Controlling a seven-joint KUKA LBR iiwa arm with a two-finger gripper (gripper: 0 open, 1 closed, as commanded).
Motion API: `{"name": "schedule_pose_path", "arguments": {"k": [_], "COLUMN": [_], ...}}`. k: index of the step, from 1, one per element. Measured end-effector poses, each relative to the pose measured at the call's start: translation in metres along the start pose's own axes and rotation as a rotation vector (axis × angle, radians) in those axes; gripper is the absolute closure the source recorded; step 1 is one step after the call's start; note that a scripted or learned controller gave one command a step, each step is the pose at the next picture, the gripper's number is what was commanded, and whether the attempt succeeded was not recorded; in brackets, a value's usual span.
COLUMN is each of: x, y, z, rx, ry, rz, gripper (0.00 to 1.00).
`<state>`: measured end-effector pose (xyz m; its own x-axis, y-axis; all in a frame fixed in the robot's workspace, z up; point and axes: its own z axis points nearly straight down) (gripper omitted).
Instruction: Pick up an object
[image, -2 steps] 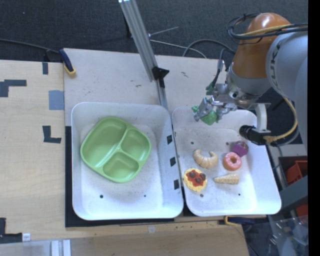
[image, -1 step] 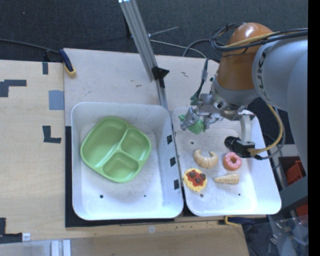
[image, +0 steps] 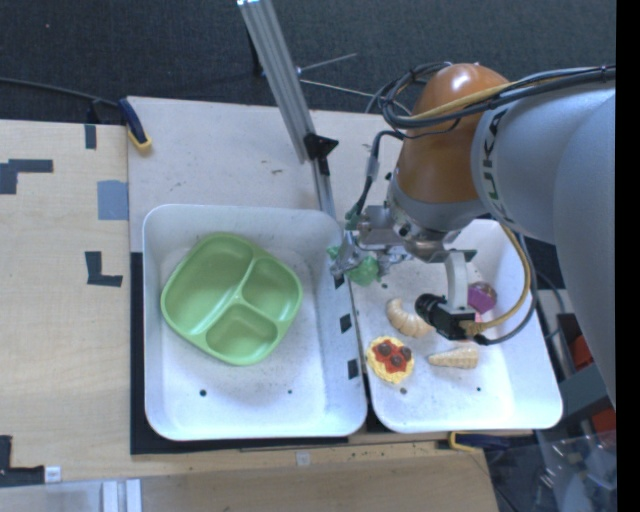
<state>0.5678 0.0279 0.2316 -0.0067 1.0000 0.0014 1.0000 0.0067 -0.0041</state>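
Nearest the lens: grey arm (image: 560, 160) at right of frame. Below it, jaws (image: 352, 262) near frame centre, seemingly closed on a small green object (image: 364, 268) above the right bin (image: 500, 405). Probably light, stiff plastic; best pinched across its middle.

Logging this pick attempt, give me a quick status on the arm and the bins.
Tool low at right bin's left edge, on a small green object; grasp unconfirmed. Croissant, pizza toy, purple piece lie loose. Green plate in left bin.
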Motion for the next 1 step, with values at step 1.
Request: {"name": "schedule_pose_path", "arguments": {"k": [1], "x": [0.0437], "y": [-0.0129], "z": [-0.0037], "rx": [-0.001], "ry": [0.0], "rz": [0.0], "gripper": [1.0]}}
